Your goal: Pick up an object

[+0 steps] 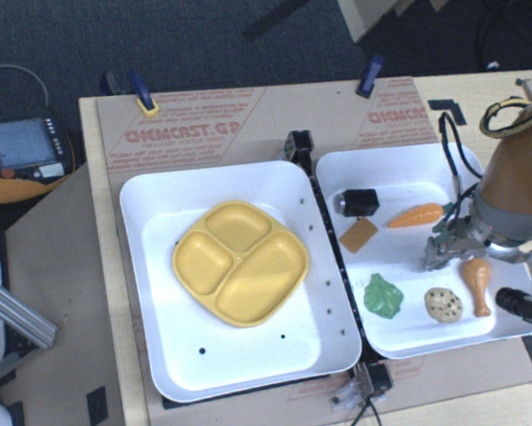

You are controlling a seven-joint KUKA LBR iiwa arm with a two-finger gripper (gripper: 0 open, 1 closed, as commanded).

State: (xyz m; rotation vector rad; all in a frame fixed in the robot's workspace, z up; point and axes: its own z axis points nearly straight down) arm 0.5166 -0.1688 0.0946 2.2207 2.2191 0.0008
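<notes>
Seen from above: a brown surface (112, 269) carrying two shallow white bins side by side. Printed in red across its far strip, "CHEMCAST G.P" (183, 131) readable on the left; the same lettering starting again on the right (395, 112), cut off partway. Clipped to the far edge, a blue clamp with a yellow tip (144, 97) and a second blue clamp (369, 76).

In the left bin (157, 340), a yellow divided plate (241, 261) with three compartments, lying flat near the middle.

In the right bin (399, 335), several small things, none touching another: a black block (359, 202) at the far left, a brown square piece (358, 236) just below it, an orange carrot (414, 216) lying lengthwise toward the middle, a green leaf (383, 296) near the front left, a speckled cookie (443, 304) at the front, and a tan drumstick (479, 282) just beside the cookie on its right.

Reaching in from the right, the grey arm with its orange band (522, 173), the gripper (444, 248) low over the right bin, between the carrot and the drumstick. Cannot tell how it is set; nothing visibly caught in it.

Off the surface to the far left, a handheld pendant with a lit screen (18, 147), its text too small to read.
</notes>
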